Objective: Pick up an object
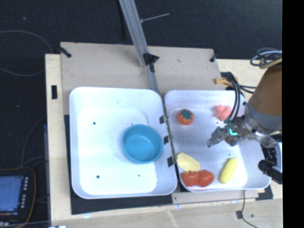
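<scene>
My gripper (214,139) hangs over the middle of the right bin (204,101), its dark fingers spread apart and nothing between them. Around it lie several toy foods: a red tomato (185,117) to the upper left, a pink piece (222,111) just above, a yellow corn cob (229,169) below right, a yellow lemon-like piece (188,162) below left, and a red pepper (197,178) at the front edge.
A blue bowl (142,143) sits in the left bin (95,108) near the divider. A grey metal pole (135,27) slants up from between the bins at the back. The arm's orange band (270,91) fills the right side.
</scene>
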